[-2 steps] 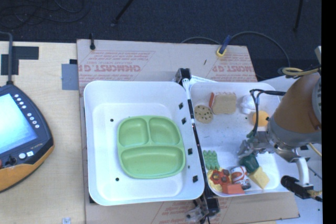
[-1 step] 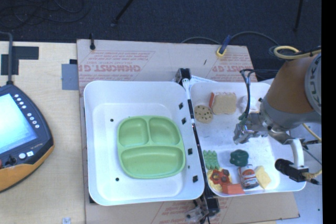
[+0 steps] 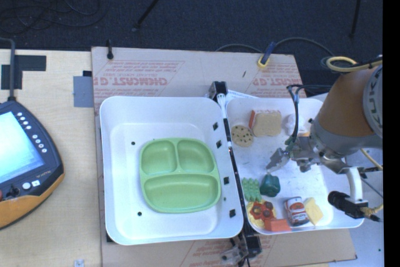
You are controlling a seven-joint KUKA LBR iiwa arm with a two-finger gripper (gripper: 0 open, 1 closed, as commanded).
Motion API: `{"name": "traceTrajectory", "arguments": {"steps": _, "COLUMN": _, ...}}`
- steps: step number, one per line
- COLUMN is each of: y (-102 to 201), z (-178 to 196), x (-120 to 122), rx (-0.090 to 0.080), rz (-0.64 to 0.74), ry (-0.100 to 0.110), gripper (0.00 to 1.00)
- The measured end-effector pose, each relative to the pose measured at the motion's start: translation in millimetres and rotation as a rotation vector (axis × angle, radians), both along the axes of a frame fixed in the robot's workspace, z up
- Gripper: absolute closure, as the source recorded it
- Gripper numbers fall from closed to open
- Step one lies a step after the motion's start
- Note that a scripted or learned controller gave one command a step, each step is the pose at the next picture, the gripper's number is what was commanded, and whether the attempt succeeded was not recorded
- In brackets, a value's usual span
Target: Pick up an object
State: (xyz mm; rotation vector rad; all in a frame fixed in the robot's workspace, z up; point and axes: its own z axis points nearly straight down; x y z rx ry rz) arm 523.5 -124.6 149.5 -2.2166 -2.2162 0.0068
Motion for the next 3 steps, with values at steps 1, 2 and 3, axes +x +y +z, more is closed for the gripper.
{"name": "traceTrajectory", "arguments": {"steps": 1, "y": 23, "z": -61, "x": -20, "rx": 0.003, "rz": -0.001, "ry": -0.016, "gripper": 0.0}}
{"name": "traceTrajectory", "arguments": {"steps": 2, "y": 21, "z": -51, "x": -19, "rx": 0.005, "rz": -0.002, "ry": -0.012, "gripper": 1.0}}
{"name": "traceTrajectory", "arguments": {"steps": 3, "y": 75, "z": 40, "x": 64, "rx": -0.001, "rz": 0.008, "ry": -0.014, "gripper": 1.0}}
